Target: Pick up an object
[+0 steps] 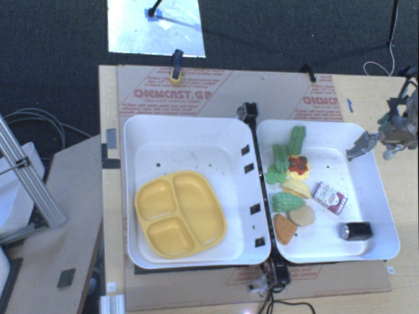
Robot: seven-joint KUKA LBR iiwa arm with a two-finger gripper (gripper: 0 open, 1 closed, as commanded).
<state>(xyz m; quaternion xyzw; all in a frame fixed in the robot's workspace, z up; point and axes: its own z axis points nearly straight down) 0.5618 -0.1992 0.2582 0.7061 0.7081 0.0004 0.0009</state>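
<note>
Where bins (196,126) sit, board (190,90) reads CHEMCAST GP

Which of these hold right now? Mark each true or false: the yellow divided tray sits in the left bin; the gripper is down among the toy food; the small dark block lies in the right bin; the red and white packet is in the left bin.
1. The yellow three-compartment plastic tray sits in the left white bin. True.
2. The gripper is down among the toy food. False: it is at the right white bin's upper right edge, apart from the items.
3. The small dark block lies in the right bin. True.
4. The red and white packet is in the left bin. False: it lies in the right bin.
</note>
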